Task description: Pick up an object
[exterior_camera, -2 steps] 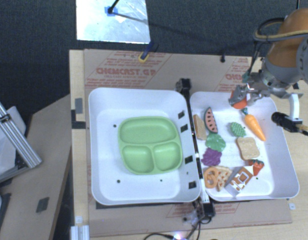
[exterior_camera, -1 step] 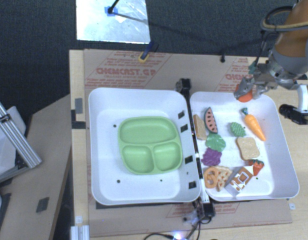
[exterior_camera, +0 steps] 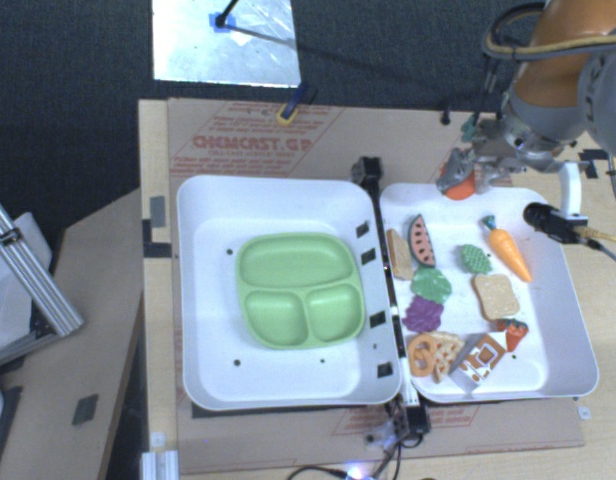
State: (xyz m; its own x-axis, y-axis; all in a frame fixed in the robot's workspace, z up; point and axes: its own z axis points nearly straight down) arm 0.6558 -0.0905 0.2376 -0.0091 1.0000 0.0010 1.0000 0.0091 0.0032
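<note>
clearly the gripper (exterior_camera: 466,176) hangs at the far rim of the right bin (exterior_camera: 573,358), up at its twelve o'clock edge, and an orange-red piece (exterior_camera: 460,187) shows right under the jaws. whether the jaws are apart or closed on that piece i cannot tell; the wrist hides them.

if that piece is the target, it lies directly below the jaws, hard against the bin's far wall, so there is little room on the twelve o'clock side and open floor toward six o'clock.

the other pickable things lie at five to seven o'clock from the jaws: a carrot (exterior_camera: 509,251) with its long axis running from ten to four o'clock, a watermelon slice (exterior_camera: 422,240) standing nearly twelve to six, a bread slice (exterior_camera: 496,295), a pretzel (exterior_camera: 434,354) near the front rim. the carrot has bare floor around it and looks the easiest alternative.

the left bin (exterior_camera: 203,368) holds a green divided plate (exterior_camera: 300,290), well apart from the arm. a black divider (exterior_camera: 381,268) between the bins is the edge to avoid when moving toward nine o'clock.
</note>
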